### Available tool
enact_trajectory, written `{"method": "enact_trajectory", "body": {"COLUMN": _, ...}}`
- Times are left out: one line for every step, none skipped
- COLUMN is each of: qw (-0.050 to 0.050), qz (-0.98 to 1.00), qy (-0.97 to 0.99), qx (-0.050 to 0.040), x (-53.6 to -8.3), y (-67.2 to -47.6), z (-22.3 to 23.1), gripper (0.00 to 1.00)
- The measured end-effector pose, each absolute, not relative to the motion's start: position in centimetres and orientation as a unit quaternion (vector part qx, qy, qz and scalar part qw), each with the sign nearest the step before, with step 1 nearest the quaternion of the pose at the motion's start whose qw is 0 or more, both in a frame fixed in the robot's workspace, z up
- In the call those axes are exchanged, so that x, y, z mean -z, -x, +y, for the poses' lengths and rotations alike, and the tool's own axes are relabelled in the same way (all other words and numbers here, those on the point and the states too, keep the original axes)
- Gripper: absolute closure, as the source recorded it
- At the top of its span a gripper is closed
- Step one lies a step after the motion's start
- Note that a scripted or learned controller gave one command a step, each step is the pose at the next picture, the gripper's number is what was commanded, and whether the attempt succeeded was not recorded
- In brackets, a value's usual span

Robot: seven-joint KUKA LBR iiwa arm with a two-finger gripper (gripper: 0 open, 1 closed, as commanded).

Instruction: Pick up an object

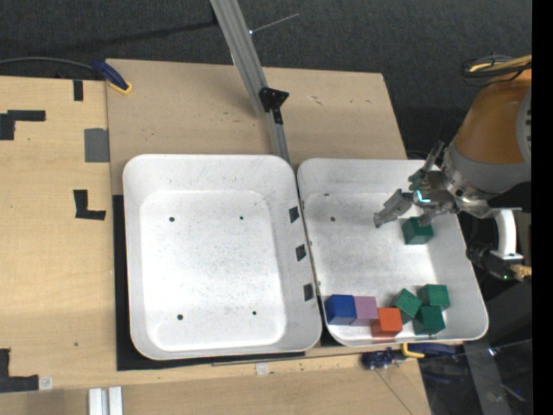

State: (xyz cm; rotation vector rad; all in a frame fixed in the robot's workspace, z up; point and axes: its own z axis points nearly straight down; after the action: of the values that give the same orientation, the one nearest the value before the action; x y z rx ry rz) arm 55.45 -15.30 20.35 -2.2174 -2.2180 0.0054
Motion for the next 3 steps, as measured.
{"method": "enact_trajectory", "body": {"qw": 0.000, "qz": -0.708, "qy": 0.706, "qx": -0.0005, "x": -20.6, "y": -55.6, "z": -15.3, "gripper": 0.00}}
{"method": "enact_trajectory", "body": {"qw": 0.003, "qz": -0.707, "qy": 0.707, "qx": -0.0026, "x": -14.6, "y": -55.3, "z": -16.0, "gripper": 0.00}}
{"method": "enact_trajectory", "body": {"qw": 0.003, "qz": -0.707, "qy": 0.707, "qx": -0.0022, "x": -9.1, "y": -55.1, "z": -16.0, "gripper": 0.00}}
